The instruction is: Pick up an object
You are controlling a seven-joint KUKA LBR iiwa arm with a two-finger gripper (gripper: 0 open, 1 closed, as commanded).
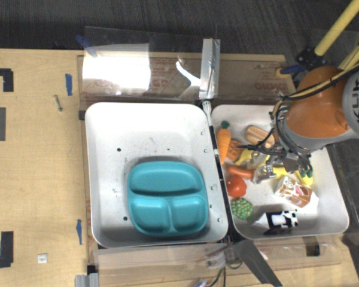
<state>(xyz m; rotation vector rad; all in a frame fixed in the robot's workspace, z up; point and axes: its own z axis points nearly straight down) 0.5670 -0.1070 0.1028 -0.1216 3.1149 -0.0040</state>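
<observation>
My gripper (268, 165) reaches down into the right bin (332, 211), over a heap of toy food. Under and around it lie a yellow piece (245, 156), a small carrot (239, 172) and a tan bun (258, 134). A larger orange carrot (224, 142) lies by the bin's left wall. Nearer the front sit a red tomato (236, 187), a green knobbly ball (242, 208), a pizza slice (295, 192) and a black and white cow (282, 219). The wrist hides whatever is directly beneath it.
The left bin (107, 130) bears a teal divided plate (167, 197) in its front half. A divider rim (215, 160) separates the two bins. The orange-banded arm (320, 109) covers the right bin's back right corner. Clear plastic sheeting (143, 70) lies behind the bins.
</observation>
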